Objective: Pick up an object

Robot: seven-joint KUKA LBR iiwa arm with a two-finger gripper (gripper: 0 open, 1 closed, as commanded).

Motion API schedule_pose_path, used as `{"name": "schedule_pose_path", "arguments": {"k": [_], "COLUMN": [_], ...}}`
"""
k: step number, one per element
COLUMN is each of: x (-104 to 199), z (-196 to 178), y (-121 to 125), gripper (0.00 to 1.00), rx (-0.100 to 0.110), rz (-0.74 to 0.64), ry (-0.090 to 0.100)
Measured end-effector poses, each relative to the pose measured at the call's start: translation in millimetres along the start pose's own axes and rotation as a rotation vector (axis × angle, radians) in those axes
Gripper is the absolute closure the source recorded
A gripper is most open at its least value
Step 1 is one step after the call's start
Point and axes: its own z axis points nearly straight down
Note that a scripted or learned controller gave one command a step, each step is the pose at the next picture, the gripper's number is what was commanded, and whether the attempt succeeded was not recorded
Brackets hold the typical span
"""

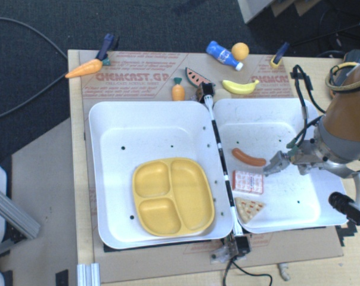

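Fingers of the gripper [272, 164] are hanging narrow and holding nothing, just beside the hot dog [249, 157] lying in the right bin [299, 214]; it is looking light, stiff, slick; pinching across its middle seems best.

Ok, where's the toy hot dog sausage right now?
The orange-red toy hot dog sausage lies in the right white bin, near its left wall, just above the red-and-white packet and left of the gripper.

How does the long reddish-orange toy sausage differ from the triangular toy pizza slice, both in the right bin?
The reddish-orange toy sausage is long and rounded; the triangular pizza slice is flat and pointed. The sausage is plain reddish-orange; the slice is tan and dotted. The sausage lies farther from the camera. Both rest in the right white bin, near its left wall.
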Motion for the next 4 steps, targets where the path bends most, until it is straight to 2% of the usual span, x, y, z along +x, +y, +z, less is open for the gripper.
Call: {"name": "schedule_pose_path", "arguments": {"k": [1, 2, 3, 4], "x": [12, 23, 23, 76], "z": [94, 109, 99, 8], "y": [48, 85, 85, 102], "gripper": [0.00, 0.00, 1.00, 1.00], "rx": [-0.001, -0.002, -0.004, -0.003], "rz": [0.000, -0.001, 0.000, -0.002], "ry": [0.000, -0.001, -0.001, 0.000]}}
